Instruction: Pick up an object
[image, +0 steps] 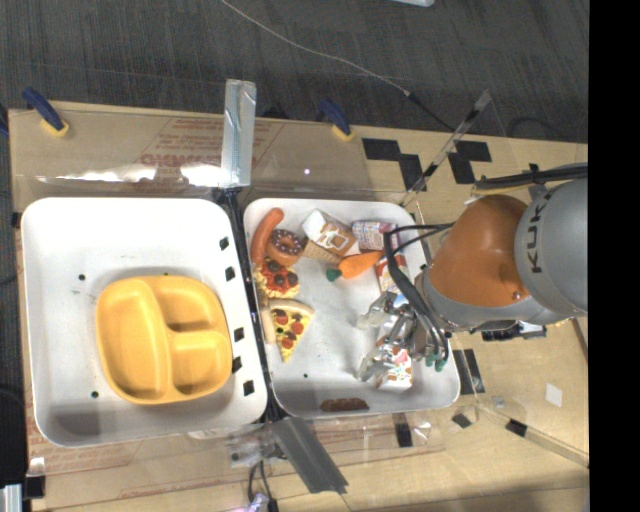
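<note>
Camera view, from my remote seat: nearest the lower edge of the right bin (300, 405) I see a small dark brown item (343, 405) lying flat by the front wall; just above it the gripper (392, 345) is down inside the bin at its right side, over a small white packet with red and blue print (397, 374), and I cannot tell whether the fingers are spread or pressed together, since cables and metal parts clutter that spot; the packet seems to touch the gripper, though I cannot say it is held; further left lies a pizza slice (290, 326), and beyond it a round waffle-like piece (275, 281), a chocolate doughnut (288, 243) and a red sausage (263, 235) along the bin's left wall; toward the far wall sit a carrot (360, 265), a tan and white wedge (329, 238) and a pinkish wrapped item (369, 234); the left bin (60, 230) holds a yellow divided tray (163, 338); the arm's orange band (480, 262) sits at the right.
</note>
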